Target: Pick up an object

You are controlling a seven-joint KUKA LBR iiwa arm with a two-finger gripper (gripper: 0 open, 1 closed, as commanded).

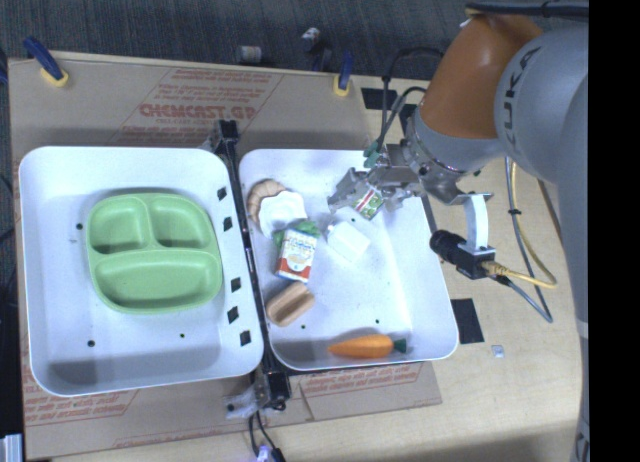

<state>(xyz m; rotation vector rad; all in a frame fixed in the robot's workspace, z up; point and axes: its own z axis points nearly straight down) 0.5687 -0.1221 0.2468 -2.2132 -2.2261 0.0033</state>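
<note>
The left bin (pixel 40 250) held a green tray (pixel 155 252), well apart from the arm. In the right bin (pixel 425 295) the loose things lay spread out, and taking the carton (pixel 298 253) near that bin's middle as the landmark: a round brown piece (pixel 265 193) lay above and to its left, a white lump (pixel 285 209) just above it, a bun (pixel 289 303) just below it, a white block (pixel 349 243) just to its right, and a carrot (pixel 362 347) well below and to the right, its long axis running along the near wall. The gripper (pixel 368 193) stood above and to the right of the carton, over the bin's upper middle, with a small green and red thing (pixel 371 204) at its tips; at this slant I could not tell whether the fingers were spread or closed, nor whether that thing was gripped or merely lay under them. Judging by position, the nearest pick was that small thing or the white block, which lay just below and to the left of the gripper, so the move would probably be short and downward.
</note>
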